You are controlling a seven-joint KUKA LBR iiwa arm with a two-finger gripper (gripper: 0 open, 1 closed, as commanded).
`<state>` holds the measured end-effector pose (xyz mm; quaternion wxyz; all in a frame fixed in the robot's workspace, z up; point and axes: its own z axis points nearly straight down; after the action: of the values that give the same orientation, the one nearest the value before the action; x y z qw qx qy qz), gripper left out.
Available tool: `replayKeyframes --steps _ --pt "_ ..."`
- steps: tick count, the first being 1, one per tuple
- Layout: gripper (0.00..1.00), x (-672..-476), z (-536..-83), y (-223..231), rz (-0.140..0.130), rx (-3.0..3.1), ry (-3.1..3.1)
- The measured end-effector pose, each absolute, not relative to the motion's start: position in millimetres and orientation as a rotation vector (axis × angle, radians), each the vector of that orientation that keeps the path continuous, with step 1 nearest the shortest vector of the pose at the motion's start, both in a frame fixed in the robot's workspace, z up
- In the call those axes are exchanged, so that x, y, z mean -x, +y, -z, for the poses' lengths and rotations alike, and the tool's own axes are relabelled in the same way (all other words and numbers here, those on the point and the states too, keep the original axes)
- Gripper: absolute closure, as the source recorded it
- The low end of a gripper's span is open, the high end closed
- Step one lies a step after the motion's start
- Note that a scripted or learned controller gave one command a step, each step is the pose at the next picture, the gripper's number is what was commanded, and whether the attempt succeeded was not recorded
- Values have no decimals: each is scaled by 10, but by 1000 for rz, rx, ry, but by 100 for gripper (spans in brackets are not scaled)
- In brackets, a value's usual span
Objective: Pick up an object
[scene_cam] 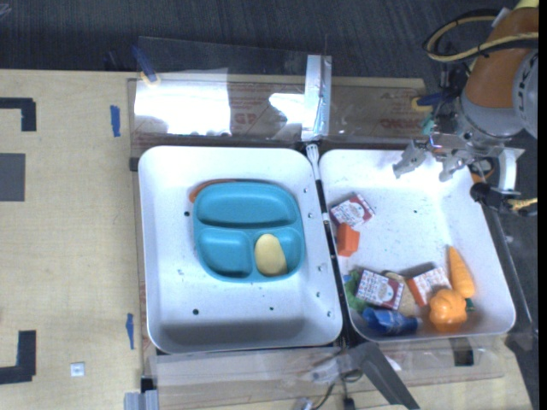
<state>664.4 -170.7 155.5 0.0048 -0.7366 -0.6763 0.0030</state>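
My gripper hangs over the far right corner of the right bin, its two fingers spread open with nothing between them. The bin's objects lie nearer the front. A red-and-white packet and an orange piece sit by the left wall. A printed box, a small carton, a blue object, a carrot and a round orange fruit crowd the front. All lie well below and apart from the fingers.
The left bin holds a blue divided tray with a yellow oval fruit in its lower right compartment. A clear plastic panel stands behind the bins. Yellow cables loop above the arm.
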Motion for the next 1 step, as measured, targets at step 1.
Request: replayKeyframes --steps 1 --pt "0 -6065 -887 -1840 2 2346 -2091"
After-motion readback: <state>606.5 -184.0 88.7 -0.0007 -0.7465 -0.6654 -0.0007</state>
